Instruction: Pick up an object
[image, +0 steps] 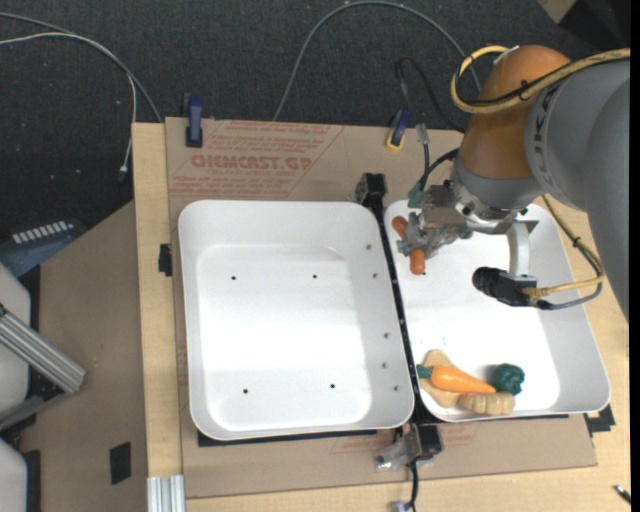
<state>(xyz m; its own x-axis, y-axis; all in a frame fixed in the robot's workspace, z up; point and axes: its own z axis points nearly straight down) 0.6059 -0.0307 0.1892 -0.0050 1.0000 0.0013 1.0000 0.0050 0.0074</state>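
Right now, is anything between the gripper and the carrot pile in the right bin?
Nothing visible. The gripper sits at the right bin's far left corner; the carrot, with a green piece and a tan piece, lies at the near edge, bare floor between.

You have a bench (150, 300) topped with brown cardboard, and two white bins rest directly on it. The right bin (560, 340) sits under the gripper (418, 238); the left bin (290, 320) lies just beside, off to the gripper's left.
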